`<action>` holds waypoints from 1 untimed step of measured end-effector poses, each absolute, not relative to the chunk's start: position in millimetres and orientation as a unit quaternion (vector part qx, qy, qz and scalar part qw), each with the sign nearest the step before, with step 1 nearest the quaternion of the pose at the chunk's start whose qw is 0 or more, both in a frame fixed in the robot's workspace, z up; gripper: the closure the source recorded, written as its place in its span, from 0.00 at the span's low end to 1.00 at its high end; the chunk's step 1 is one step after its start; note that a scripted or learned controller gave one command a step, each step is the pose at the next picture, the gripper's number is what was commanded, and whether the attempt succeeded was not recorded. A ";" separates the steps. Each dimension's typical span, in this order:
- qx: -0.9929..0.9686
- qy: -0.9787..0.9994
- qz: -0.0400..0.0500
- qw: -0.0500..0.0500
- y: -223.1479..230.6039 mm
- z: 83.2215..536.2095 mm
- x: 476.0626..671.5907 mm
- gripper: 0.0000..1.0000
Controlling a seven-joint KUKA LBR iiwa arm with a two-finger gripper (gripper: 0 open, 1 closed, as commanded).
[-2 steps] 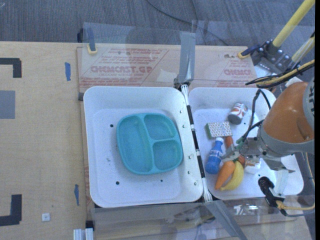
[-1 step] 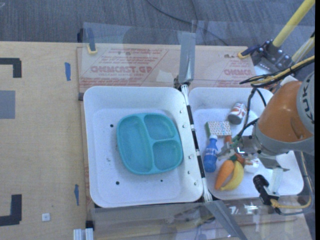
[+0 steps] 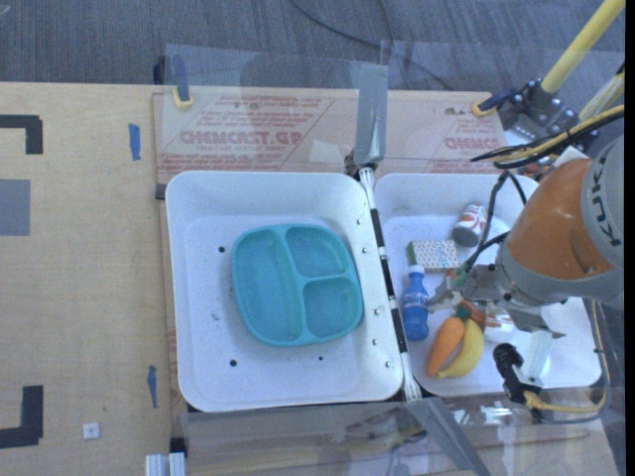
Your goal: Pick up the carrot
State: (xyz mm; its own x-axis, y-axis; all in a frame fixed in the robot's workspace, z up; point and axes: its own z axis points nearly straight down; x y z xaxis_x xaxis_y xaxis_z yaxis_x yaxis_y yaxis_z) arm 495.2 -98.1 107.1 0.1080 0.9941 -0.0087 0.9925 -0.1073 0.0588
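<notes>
Camera view: carrot (image 3: pixel 445 342) lies in the right bin (image 3: pixel 585 370), near side, touching a banana (image 3: pixel 466 353), beside a blue bottle (image 3: pixel 414 305). Claw (image 3: pixel 474 303) hovers just above its top; grip state cannot be told. Judged: carrot not lifted, grasp and raise remain.

carrot (image 3: pixel 445 344) | banana (image 3: pixel 466 353) touching right | bottle (image 3: pixel 414 305) near left | front side open

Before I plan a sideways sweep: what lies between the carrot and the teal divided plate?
In the camera view, the blue bottle stands beside the carrot, then come the two bins' adjoining rims, then bare white floor up to the teal plate.
</notes>
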 end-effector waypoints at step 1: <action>0.753 0.658 0.017 0.023 -95.7 106.0 498.4 0.00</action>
State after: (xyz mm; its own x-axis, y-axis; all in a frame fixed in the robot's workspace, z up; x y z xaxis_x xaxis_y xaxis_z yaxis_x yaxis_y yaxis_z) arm 498.4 -95.7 106.0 0.1339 0.9910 -0.0048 0.9894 -0.1335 0.0566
